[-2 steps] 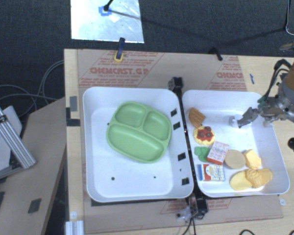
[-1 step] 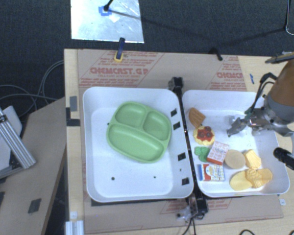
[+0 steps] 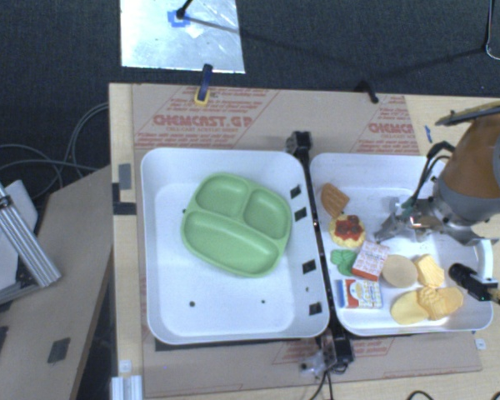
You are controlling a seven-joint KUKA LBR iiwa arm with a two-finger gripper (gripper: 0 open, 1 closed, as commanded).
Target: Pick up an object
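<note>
1. Near the front edge of the right bin [image 3: 375, 163] lies a small printed card [image 3: 357, 293] with blue and red marks, flat on the bin floor.
2. Beside it, toward the front right corner, lie yellow toy food pieces: a round slice [image 3: 407, 308], a ridged piece [image 3: 440, 300] and a pale yellow block [image 3: 430, 270].
3. A beige round piece [image 3: 397, 269] rests just behind these, touching a red and white packet [image 3: 370, 260].
4. A green leafy piece [image 3: 343, 261] is at the left wall of this bin, and behind it sits a yellow piece with red topping [image 3: 347, 230].
5. A brown waffle-like piece [image 3: 334, 198] lies nearer the back left corner.
6. The gripper [image 3: 397, 221] is low over the middle of the right bin, close to the red-topped piece; I cannot tell whether it is clenched or released, or whether it grasps anything.
7. The left bin [image 3: 162, 223] carries a green divided plate [image 3: 236, 223] in its centre, lying flat.
</note>
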